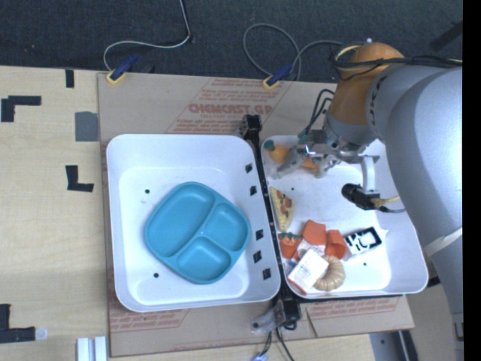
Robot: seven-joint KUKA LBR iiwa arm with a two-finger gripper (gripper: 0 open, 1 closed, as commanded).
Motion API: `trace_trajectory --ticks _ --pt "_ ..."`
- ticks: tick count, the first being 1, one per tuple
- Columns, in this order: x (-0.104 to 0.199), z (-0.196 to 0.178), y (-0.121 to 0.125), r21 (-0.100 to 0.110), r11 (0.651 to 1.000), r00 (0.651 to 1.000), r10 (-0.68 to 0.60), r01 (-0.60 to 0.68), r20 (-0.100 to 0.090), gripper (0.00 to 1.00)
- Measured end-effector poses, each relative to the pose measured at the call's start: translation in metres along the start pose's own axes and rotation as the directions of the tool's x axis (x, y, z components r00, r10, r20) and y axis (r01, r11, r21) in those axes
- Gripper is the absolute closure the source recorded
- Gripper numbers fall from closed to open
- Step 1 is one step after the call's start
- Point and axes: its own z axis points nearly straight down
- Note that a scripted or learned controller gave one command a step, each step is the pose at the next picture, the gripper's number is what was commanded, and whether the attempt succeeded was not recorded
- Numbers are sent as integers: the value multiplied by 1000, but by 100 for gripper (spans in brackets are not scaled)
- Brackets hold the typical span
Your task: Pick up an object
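The gripper (301, 159) sits low in the top-left corner of the right bin (402, 265), hanging off the grey arm (421, 149) with its orange band (353, 89). Honestly I can't tell how far open it is or whether it has hold of anything; the wrist hardware blocks that bit.

Right beside it, tucked into the same corner, there's a small orange thing (279, 153), roundish, maybe a toy fruit, too small to say for sure. Looks to me like that's what it's going for, so I'd call this the reach-and-close stage of the pick. Next move needs the tool to settle around it without jamming against the bin wall, since it's so close to the corner, then a straight lift.

The rest of the stuff is further down the same bin: a yellowish patterned piece (282, 208) along the left wall, a couple of red-orange blocks (322, 239), a white packet (307, 271), a tan ring like a little bagel (331, 275), and a black-and-white tag (363, 240). The left bin (124, 168) has a blue divided plate (197, 232) in it, well apart from the action.
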Motion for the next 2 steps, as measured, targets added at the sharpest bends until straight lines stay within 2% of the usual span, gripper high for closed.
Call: trace_trajectory --ticks 2 --pt "8 -9 0 -8 1000 1000 5 -5 5 0"
